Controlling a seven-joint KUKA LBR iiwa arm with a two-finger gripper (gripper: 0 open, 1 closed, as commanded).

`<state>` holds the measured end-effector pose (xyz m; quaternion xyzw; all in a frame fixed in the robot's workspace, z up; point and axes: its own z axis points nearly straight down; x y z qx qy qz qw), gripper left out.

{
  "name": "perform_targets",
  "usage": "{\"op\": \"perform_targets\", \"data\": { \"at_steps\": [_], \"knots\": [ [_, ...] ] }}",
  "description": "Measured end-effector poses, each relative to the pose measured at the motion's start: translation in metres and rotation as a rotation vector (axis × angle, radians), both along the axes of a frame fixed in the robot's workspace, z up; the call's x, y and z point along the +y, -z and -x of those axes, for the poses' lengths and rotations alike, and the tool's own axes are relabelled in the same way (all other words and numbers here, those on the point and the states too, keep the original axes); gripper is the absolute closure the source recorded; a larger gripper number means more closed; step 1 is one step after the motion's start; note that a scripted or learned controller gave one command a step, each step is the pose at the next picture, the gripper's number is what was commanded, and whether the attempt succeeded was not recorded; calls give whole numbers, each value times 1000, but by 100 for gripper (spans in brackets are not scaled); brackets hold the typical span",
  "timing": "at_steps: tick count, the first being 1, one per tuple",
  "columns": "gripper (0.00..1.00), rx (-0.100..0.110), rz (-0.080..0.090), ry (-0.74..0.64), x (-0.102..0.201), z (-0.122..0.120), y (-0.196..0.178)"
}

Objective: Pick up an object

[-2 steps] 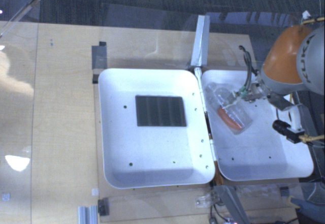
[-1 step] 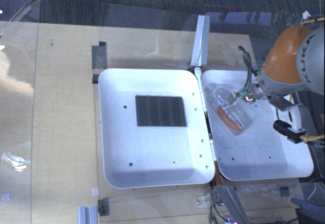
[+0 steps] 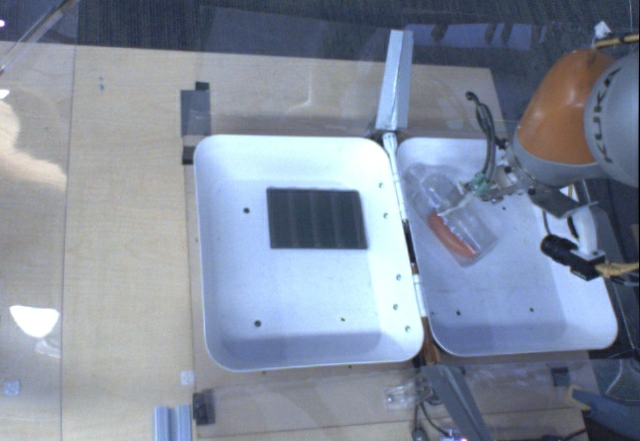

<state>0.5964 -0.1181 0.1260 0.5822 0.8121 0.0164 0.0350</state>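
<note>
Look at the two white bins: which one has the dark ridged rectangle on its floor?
The left bin, away from the arm; its dark rectangle sits near the centre. The right bin holds a clear object.

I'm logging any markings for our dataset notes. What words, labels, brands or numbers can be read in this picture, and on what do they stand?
None can be read.
The left bin, its dark ribbed insert, the right bin, the clear plastic object with an orange piece and the arm's orange band show no legible print.
</note>
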Motion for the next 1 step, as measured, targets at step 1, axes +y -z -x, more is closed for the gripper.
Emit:
{"op": "perform_targets", "data": {
  "at_steps": [1],
  "knots": [
    [0,0,0,0,0,0,0]
  ]
}}
